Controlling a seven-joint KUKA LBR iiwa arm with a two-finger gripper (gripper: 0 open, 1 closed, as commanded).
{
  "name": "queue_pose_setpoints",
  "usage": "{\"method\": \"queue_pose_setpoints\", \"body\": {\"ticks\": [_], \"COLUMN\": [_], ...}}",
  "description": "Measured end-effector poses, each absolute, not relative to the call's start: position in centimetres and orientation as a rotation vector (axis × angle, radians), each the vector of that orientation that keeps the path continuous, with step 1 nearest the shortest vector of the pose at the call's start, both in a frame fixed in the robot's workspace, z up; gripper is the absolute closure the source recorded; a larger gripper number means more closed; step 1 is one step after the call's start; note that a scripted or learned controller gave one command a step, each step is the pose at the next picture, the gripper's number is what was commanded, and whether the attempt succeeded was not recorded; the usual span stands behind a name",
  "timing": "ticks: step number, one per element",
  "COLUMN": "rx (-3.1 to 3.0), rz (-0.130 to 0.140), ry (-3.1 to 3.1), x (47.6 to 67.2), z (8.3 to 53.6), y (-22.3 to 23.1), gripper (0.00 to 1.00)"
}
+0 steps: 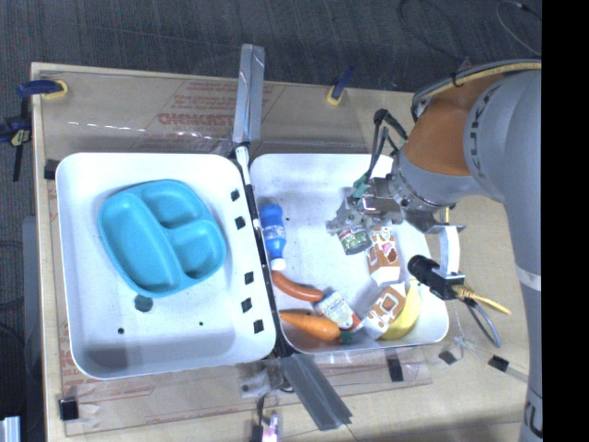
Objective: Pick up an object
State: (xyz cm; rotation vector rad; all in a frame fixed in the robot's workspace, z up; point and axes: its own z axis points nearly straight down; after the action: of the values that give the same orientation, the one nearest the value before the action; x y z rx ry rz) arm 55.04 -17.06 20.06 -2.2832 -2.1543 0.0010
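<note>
Red mirrored lettering is seen on the clear sheet (pixel 198 109) over the bench, but it cannot be read. The two-finger gripper (pixel 361 212) is lowered into the right white bin (pixel 304 168), just above a small green-labelled packet (pixel 353 240); whether anything is pinched cannot be told. Nearby (all in the same bin) are found a small printed carton (pixel 384 254), a yellow banana (pixel 406 316), an orange carrot (pixel 308 326), a red sausage (pixel 296 287) and a blue-capped bottle (pixel 272 231). A blue divided plastic tray (pixel 164 235) is placed in the left white bin (pixel 83 339)
</note>
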Motion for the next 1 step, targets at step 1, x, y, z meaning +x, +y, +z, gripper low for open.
{"method": "queue_pose_setpoints", "body": {"ticks": [1], "rx": [-1.933], "rz": [0.002], "ry": [-2.472], "x": [52.7], "z": [15.58], "y": [-18.16], "gripper": [1.0]}}
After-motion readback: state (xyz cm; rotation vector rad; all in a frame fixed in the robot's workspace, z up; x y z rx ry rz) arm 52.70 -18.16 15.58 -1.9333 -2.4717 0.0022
